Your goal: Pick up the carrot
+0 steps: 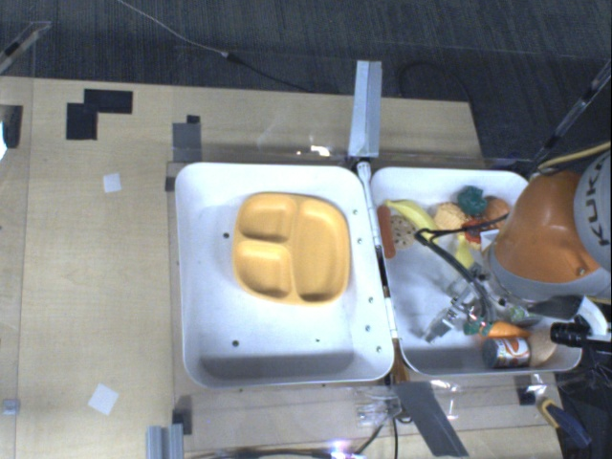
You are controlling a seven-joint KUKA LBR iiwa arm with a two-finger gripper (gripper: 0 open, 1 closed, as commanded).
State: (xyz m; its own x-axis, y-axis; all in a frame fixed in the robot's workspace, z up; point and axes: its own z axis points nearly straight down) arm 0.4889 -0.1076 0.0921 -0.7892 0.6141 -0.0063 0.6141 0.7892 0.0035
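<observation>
The pale wooden bench (86, 285) stands on dark carpet (287, 17) (a thin cable crosses it). In the right bin (421, 347) the hand (457, 316) is low, its fingers spread, just beside the carrot (501, 330), which lies near the front wall.

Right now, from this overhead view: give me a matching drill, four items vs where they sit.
Items:
1. yellow divided tray
2. banana
3. can
4. end effector

Places:
A. far edge of the right bin
B. near right corner of the right bin
C. middle of the left bin
D. low over the right bin floor, left of the can

Pairs: 1-C, 2-A, 3-B, 4-D
</observation>
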